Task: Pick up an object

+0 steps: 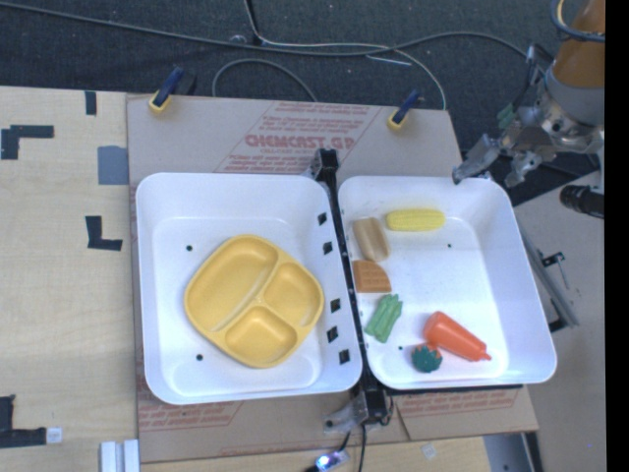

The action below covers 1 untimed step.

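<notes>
Pincer (494, 160) position: it hung at the far right corner of the right-hand shallow white plastic bin (521, 264), just outside the rim, below the grey wrist and orange band of the arm (580, 57). Two dark fingers were visible, splayed well apart, with nothing between them; the pincer was judged wide and unloaded.

Step in hand: approach. No object had been lifted, and the pincer stood above and clear of the bin contents.

Candidate objects, all in the bin beside the pincer:
- Yellow toy corn cob (414, 220), lying flat, nearest the pincer, below and to its left.
- Tan bread-like piece (371, 237), left of the cob, near the divider wall.
- Orange-brown flat block (371, 278), just beyond the tan piece, farther from the pincer.
- Green ridged toy vegetable (384, 317), tilted, farther still.
- Orange toy carrot (455, 335), with a small dark green tuft (426, 359) touching or just beside it, at the edge of the bin farthest from the pincer.

A yellow compartmented plastic plate (254, 300) lay in the other white bin (157, 264), well apart from the pincer.

Next move, as judged: travel inward over the rim, centre over one object, align the fingers across its narrow axis, descend, then close. The cob required the shortest travel and stood clear of its neighbours.
</notes>
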Available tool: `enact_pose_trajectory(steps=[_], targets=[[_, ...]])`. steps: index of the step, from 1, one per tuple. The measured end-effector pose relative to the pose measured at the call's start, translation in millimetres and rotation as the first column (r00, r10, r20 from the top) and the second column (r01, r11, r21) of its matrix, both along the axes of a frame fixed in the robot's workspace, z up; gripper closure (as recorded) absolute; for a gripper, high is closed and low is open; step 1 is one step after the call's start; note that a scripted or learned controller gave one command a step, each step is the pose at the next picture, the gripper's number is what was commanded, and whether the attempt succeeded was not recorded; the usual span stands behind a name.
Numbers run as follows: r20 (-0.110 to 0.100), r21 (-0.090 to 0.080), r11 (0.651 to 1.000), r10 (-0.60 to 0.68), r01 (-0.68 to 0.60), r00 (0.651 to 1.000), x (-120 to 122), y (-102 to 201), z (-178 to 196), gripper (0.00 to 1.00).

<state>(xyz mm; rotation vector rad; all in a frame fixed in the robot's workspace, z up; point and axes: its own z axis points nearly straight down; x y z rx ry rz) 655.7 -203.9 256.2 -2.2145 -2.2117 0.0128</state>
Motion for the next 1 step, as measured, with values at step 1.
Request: enact_pose_trajectory(steps=[1], targets=[[0.009, -0.002, 1.000, 0.003, -0.003, 1.000, 1.9, 0.7, 6.1, 0.00]])
